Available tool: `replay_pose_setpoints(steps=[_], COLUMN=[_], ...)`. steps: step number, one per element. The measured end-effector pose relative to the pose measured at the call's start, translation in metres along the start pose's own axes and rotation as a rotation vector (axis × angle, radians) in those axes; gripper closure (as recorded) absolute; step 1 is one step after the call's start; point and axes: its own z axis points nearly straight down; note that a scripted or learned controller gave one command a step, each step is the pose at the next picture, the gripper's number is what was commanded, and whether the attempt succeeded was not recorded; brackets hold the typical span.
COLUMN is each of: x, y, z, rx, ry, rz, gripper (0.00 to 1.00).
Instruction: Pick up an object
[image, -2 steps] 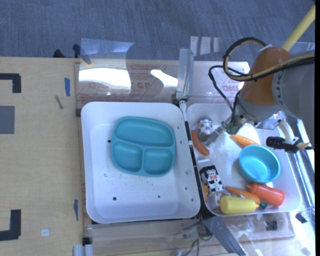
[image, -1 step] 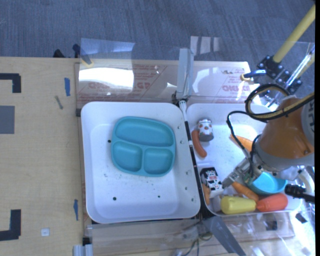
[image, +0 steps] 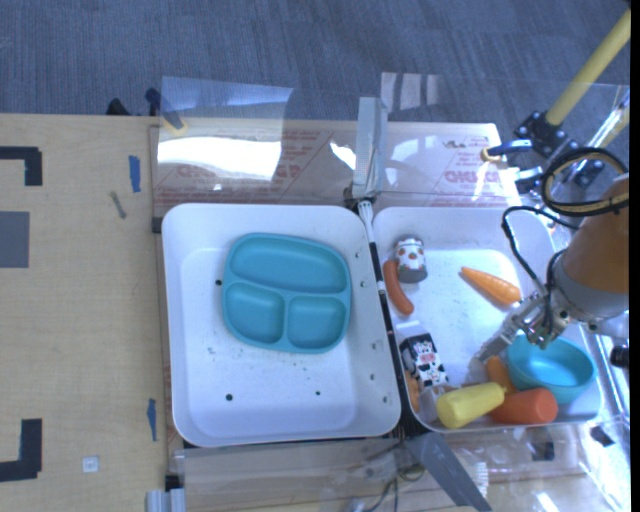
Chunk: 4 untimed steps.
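Two shallow white bins sit side by side on the desk (image: 70, 300). The left bin (image: 190, 330) carries one thing: a teal divided plate (image: 287, 292) with three compartments, lying flat a little above its middle.

The right bin (image: 450, 300) is the crowded one. I count one small round figure with a brown top (image: 409, 259) near the upper left, one orange-red sausage shape (image: 398, 288) just below it along the dividing wall, one carrot (image: 490, 285) lying at a slant toward the middle, one black-and-white cow-patterned piece (image: 425, 362) lower left, one yellow piece (image: 468, 404) at the front edge, one orange-red cylinder (image: 525, 405) touching the yellow one on its right, and one blue bowl (image: 548, 364) at the right side.

The arm (image: 600, 260) reaches in from the right and the gripper (image: 510, 335) hangs low over the right half of this bin. Its fingers point down and to the left, just beside the bowl's left rim, with the carrot a little above them and the yellow and orange pieces just below. I see nothing between the fingers, and how far apart they stand I cannot tell.
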Motion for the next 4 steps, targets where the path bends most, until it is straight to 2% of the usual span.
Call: replay_pose_setpoints(steps=[1, 2, 3, 4], x=[0.037, 0.069, 0.068, 0.058], y=[-0.02, 0.008, 0.013, 0.105], z=[-0.001, -0.002, -0.014, -0.136], rx=[0.0, -0.001, -0.009, -0.006], ry=[0.001, -0.005, -0.01, -0.001], rz=[-0.004, -0.195, -0.197, -0.181], gripper=[0.0, 0.0, 1.0, 1.0])
